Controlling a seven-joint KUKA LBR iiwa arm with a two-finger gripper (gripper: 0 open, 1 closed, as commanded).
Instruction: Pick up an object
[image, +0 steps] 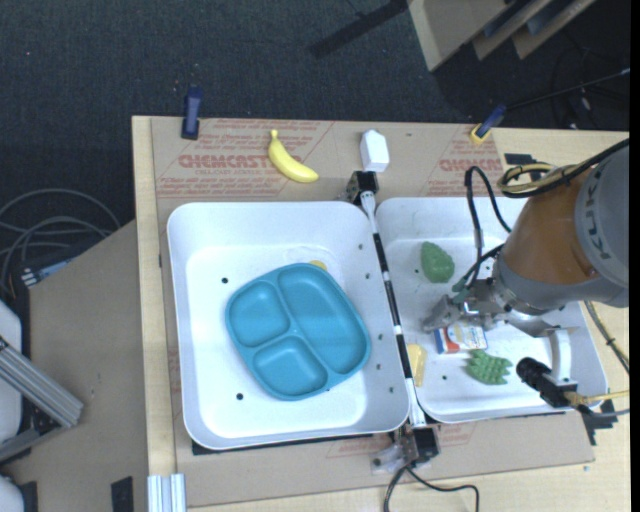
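Grey and orange-banded, the arm (560, 245) reached over the right bin (500, 405) — its hand (462, 315) hung near the centre, grip impossible to tell. Green objects lay at eleven o'clock (436, 262) and five o'clock (488, 368) of it — a blue tray (295, 328) filled the left bin (200, 300).

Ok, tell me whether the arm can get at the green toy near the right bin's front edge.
Probably yes. The end effector hangs low in the right bin, just beside the green toy, and nothing lies on top of it; only a small carton sits close by.
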